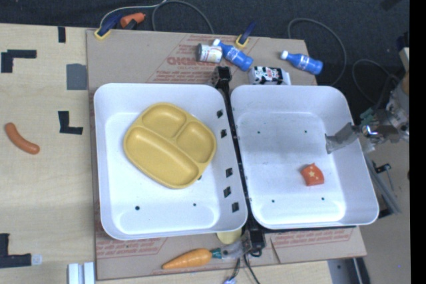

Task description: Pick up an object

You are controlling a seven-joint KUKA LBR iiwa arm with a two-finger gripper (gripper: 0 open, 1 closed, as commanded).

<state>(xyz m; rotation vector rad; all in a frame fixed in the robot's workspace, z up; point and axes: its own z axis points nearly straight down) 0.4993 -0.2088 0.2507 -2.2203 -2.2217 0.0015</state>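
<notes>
- Evidently the carrot [188, 258] lay nearest on the table [40, 209], outside both bins.
- In the right bin [333, 211], a small red object [312, 174] sat alone; being small, it risked slipping a grasp.
- Further off, the end effector [339, 138] hovered at the rim; its opening could not be told, and it held nothing visible.
- The yellow tray [170, 143] filled the left bin [110, 163].

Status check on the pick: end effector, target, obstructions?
End effector at right bin's right edge, holding nothing visible. Small red object lies in that bin, below-left of it, untouched. Yellow divided plate sits in left bin, not in the way.
</notes>
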